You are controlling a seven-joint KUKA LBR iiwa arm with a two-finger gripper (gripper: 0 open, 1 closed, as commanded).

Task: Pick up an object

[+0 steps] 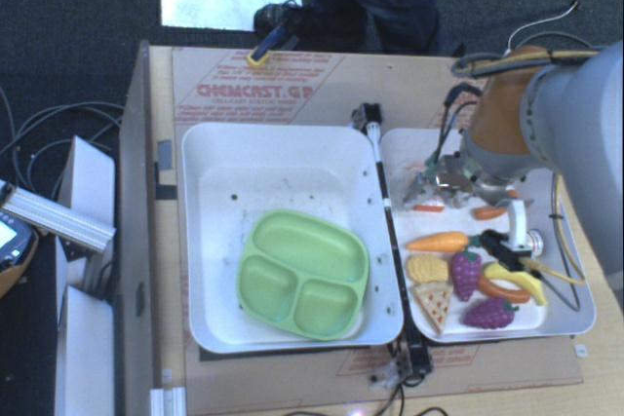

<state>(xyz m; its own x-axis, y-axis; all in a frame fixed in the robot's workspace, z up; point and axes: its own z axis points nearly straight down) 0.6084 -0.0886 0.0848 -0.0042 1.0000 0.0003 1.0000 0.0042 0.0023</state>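
My gripper (436, 187) hangs low over the back half of the right bin (408, 147), reaching in from the right under the orange-banded wrist. A small red piece (427, 207) lies just below it, and another red-orange piece (490, 211) lies to its right. Nearer the front lie an orange carrot (439, 242), a round cracker (425, 267), a pizza slice (435, 303), two purple grape bunches (466, 273) (489, 313), a banana (524, 281) and an orange ring (499, 289). Nothing visibly hangs from the gripper.
The left bin (273, 161) holds a green divided plate (304, 274) toward its front. A black-and-white divider rail (382, 190) runs between the two bins. Cardboard lies under both bins.
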